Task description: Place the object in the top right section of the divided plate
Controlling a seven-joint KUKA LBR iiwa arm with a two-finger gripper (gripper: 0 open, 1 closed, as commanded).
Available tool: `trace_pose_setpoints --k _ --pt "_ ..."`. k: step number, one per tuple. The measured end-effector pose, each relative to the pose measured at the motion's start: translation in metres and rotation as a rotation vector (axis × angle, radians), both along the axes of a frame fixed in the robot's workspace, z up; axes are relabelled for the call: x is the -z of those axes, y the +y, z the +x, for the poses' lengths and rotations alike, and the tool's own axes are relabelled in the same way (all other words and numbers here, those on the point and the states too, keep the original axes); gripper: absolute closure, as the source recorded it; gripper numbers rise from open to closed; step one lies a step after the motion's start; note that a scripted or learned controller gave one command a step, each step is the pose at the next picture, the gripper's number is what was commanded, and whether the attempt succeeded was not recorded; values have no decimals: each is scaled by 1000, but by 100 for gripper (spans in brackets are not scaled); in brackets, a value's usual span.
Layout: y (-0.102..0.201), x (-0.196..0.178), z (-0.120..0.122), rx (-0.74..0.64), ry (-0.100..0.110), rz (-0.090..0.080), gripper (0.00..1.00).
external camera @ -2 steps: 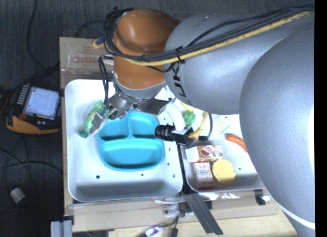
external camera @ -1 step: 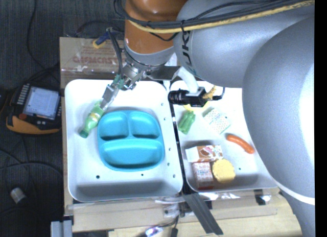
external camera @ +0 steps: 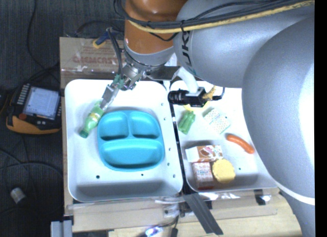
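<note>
A blue divided plate (external camera: 131,140) lies in the left bin (external camera: 76,180), with two small sections at its far side and one wide section at the near side. A green bottle (external camera: 90,120) lies tilted just off the plate's left rim, on the bin floor. My gripper (external camera: 107,97) hangs over the bin's far left part, slanting down and to the left, its tip right above the bottle's upper end. Whether it touches the bottle is not clear. No object lies on the plate.
The right bin (external camera: 255,172) holds a second green object (external camera: 185,121), a white dotted packet (external camera: 217,121), an orange sausage-like piece (external camera: 240,143), two small food boxes (external camera: 204,162) and a yellow round piece (external camera: 223,171). The big grey arm covers the right side.
</note>
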State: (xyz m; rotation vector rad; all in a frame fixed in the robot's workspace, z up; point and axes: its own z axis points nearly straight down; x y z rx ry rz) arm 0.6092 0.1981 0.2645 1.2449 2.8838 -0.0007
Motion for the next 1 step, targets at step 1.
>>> trace_pose_setpoints --k 1 --pt "0 0 0 0 0 0 0"
